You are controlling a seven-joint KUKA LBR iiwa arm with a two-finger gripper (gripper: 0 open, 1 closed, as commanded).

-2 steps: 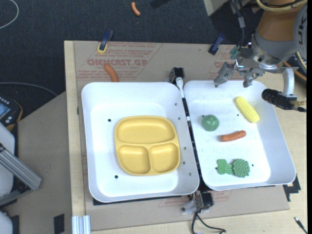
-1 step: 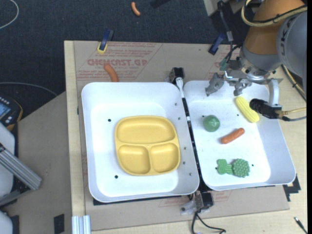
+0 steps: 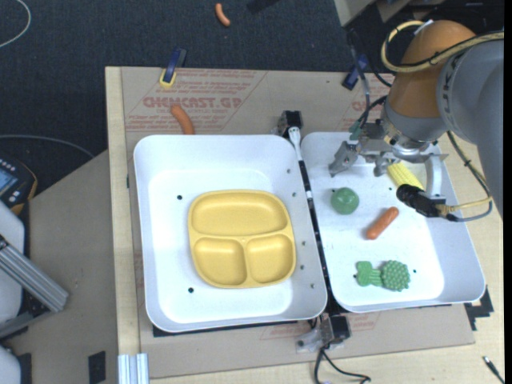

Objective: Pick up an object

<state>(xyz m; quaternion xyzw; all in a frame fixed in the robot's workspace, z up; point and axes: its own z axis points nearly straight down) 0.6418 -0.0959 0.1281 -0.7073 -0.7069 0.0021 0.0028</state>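
The right bin [image 3: 456,270] holds a green round fruit [image 3: 345,200], an orange sausage-shaped piece [image 3: 382,222], a green broccoli piece [image 3: 384,275] and a yellow corn cob [image 3: 399,171]. My gripper [image 3: 390,166] hangs low over the bin's far side with its fingers spread wide, so it is open. One grey finger [image 3: 344,158] is left of the corn and the other [image 3: 436,174] is to its right. The corn lies between them, partly hidden under the wrist. The green fruit sits just in front of the left finger, apart from it.
A yellow divided plate [image 3: 240,238] lies in the left bin [image 3: 152,214]. Another orange sausage piece [image 3: 183,119] rests on the bench behind that bin. A black cable plug [image 3: 416,198] hangs beside the gripper over the right bin.
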